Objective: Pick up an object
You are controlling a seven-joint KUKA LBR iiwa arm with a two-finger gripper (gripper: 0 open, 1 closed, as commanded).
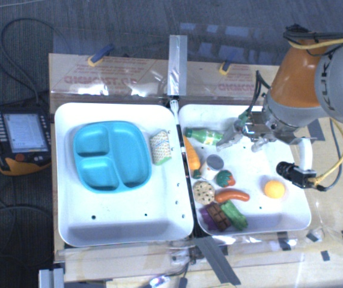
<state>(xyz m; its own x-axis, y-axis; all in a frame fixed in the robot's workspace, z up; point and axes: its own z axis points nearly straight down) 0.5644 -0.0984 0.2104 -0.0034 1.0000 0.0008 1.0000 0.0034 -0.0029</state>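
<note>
My gripper point(244, 140) hangs over the upper middle of the right bin point(291, 218), open, with nothing between its fingers. One finger point(230, 138) points toward a green bottle point(204, 136) lying just to its left. Below it lie a grey disc point(214, 161), an orange carrot point(191, 156), a green and red fruit point(224, 177), a round cookie point(203, 191), a red sausage point(232, 195), a brown chocolate bar point(215, 216) and a green pickle point(236, 215). An orange ball point(274, 189) rests apart at the right.
The left bin point(123, 224) holds a blue divided tray point(111, 155) and a pale ridged piece point(160, 147) by its right wall. A black fitting with a yellow cable point(294, 173) hangs off the arm over the right bin. A teach pendant point(18, 140) lies on the floor at left.
</note>
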